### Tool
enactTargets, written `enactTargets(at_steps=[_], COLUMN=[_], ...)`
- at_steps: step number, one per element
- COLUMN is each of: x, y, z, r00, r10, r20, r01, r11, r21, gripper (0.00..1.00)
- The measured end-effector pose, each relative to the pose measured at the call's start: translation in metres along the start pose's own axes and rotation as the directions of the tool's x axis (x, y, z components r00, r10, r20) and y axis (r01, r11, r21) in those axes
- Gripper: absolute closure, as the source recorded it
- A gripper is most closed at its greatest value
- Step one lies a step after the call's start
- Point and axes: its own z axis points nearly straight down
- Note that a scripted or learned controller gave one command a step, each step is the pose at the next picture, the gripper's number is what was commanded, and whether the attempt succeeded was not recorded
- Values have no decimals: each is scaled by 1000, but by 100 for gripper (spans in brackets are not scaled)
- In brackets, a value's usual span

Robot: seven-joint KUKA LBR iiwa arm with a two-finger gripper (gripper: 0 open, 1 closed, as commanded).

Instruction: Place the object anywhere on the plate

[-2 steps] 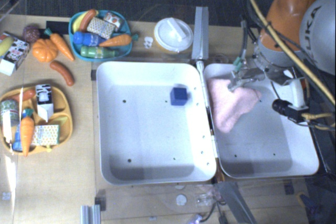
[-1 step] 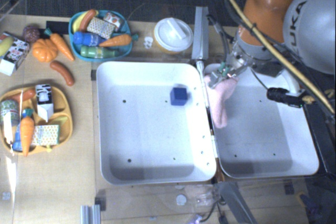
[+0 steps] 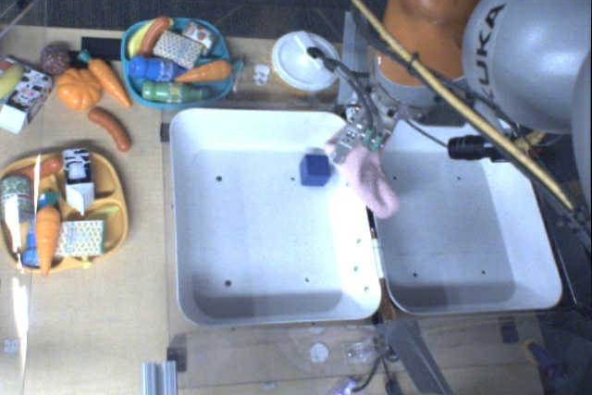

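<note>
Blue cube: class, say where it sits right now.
In the camera view the blue cube lies on the floor of the left bin, in its upper right part, just left of the pink cloth hanging under the claw.

Arm (image 3: 518, 32) cut off at right edge.

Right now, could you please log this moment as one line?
end effector: over bins' divider | pink object: hanging below it | blue cube: left bin

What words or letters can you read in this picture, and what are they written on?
"UKA": on the grey arm, top right; the letters run up its casing and the first is cut off.
The small food boxes in the blue bowl and the yellow tray have print too blurred to read.
</note>
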Motion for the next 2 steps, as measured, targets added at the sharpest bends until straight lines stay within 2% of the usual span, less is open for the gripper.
enactTargets(at_steps=[1, 2], x=[25, 25], y=[45, 45], z=[-4, -4], r00=[921, 921], r10=[-390, -389], r20=[1, 2], r01=[390, 389], r11=[921, 921], r21=[-2, -2], gripper=[100, 0])
